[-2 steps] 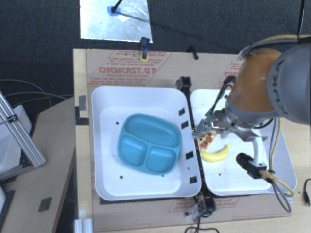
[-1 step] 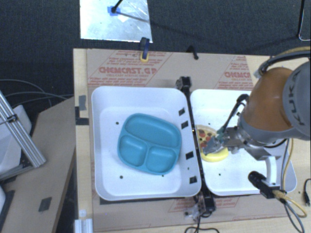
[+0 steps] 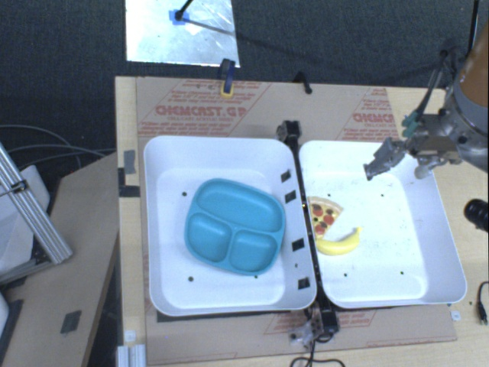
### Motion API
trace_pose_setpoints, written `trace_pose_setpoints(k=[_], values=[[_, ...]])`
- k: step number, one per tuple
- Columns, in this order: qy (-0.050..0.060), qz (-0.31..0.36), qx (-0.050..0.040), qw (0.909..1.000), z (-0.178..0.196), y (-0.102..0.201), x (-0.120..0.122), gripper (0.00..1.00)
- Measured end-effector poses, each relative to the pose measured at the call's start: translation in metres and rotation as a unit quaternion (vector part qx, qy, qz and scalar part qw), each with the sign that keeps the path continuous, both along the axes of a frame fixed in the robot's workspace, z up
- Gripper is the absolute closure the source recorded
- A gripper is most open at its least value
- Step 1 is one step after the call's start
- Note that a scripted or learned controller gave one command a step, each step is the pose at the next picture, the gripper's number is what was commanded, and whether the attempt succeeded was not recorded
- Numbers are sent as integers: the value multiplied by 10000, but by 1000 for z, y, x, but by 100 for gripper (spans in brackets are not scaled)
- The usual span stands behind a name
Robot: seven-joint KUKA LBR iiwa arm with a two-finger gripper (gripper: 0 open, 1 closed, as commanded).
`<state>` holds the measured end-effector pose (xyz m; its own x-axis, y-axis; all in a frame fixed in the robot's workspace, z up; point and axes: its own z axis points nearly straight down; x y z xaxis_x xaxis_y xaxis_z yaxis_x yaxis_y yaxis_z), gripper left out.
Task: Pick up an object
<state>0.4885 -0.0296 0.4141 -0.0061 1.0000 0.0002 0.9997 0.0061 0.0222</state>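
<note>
Your hand point(image 3: 399, 161) hangs above the right bin's point(image 3: 428, 281) far side, fingers spread, gripping nothing. The banana point(image 3: 340, 242) and pizza slice point(image 3: 324, 215) lie touching near the divider; descend carelessly and you may nudge both or clip that wall.

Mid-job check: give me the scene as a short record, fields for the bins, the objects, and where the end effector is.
left bin: holds a blue divided plate
right bin: holds a banana and a pizza slice toy, both near its left wall
end effector: above the right bin's upper area, apart from both objects
held: nothing visibly between the fingers
</note>
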Motion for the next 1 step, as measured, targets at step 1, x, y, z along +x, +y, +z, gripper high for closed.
trace_pose_setpoints(k=[1], values=[[151, 11, 3, 9999, -127, 42, -2, 0]])
